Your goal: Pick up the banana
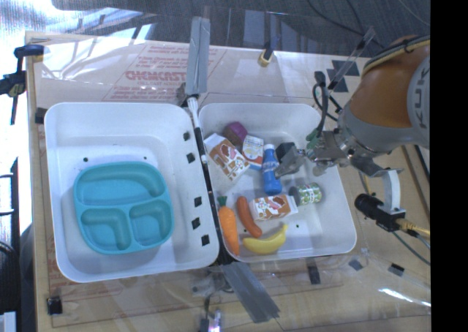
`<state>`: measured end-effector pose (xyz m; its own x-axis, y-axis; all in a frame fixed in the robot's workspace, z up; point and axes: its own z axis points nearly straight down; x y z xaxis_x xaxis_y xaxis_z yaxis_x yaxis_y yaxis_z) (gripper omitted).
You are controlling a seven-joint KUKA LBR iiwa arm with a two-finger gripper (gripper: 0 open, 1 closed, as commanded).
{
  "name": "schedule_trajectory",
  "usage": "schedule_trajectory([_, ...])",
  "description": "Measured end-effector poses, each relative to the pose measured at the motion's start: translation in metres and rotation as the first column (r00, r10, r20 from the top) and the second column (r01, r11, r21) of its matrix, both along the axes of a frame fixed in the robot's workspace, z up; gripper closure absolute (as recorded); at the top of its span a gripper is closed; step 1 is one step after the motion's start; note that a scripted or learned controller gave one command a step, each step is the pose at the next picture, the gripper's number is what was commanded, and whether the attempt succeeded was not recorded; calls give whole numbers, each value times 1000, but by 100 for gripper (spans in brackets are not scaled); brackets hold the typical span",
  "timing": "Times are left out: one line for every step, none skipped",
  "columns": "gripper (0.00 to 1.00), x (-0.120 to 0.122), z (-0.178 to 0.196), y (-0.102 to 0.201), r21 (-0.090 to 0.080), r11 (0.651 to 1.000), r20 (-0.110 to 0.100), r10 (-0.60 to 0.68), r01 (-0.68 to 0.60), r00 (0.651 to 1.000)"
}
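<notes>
Your tool (287, 161) hangs inside the right bin (333, 232) just beside the blue bottle (270, 175), its fingers too blurred for you to tell spread from pressed, while the banana (266, 240) lies well below it toward the bin's near wall, touching the sausage (248, 216).

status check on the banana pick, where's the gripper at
Gripper over right bin, beside blue bottle, nothing between fingers. Banana untouched at bin's near edge. Hot dog and carton crowd it.
</notes>
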<state>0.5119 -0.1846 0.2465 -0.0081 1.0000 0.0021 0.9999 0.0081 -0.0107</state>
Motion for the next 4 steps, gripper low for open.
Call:
schedule_trajectory([0, -26, -132, 37, -12, 988, 28, 155, -155, 987])
schedule_trajectory([0, -35, -106, 6, 1, 915, 7, 404, -404, 915])
schedule_trajectory([0, -27, -141, 64, -40, 799, 25, 601, -600, 799])
schedule_trajectory([0, -27, -141, 64, -40, 799, 25, 601, -600, 799])
